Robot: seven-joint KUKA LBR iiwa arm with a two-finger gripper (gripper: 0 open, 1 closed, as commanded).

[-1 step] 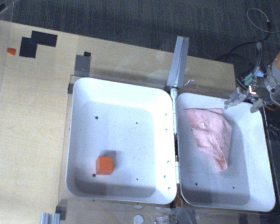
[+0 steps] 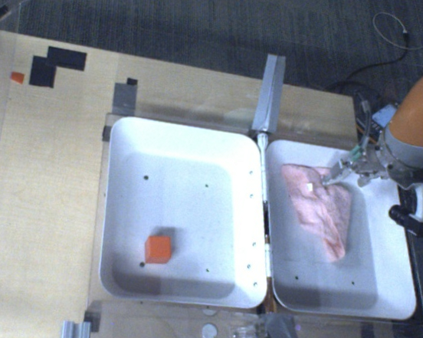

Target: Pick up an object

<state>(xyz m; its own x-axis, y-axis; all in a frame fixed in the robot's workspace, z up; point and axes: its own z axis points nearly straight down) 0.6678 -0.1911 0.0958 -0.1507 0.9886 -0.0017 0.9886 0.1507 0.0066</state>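
A pale pink cloth (image 2: 319,205) lies crumpled in the right bin (image 2: 380,295), stretching from its upper left toward its middle. My gripper (image 2: 340,176) hangs at the cloth's upper right edge, right over or against the fabric, with the grey wrist and orange band behind it at the right. A small orange cube (image 2: 158,249) rests in the lower left part of the left bin (image 2: 199,147), far from the gripper.
A metal divider post (image 2: 268,94) stands behind the seam between the bins. Black blocks (image 2: 53,65) and a tiny orange piece (image 2: 17,78) sit on the wooden bench at the far left. Cables run near the arm.
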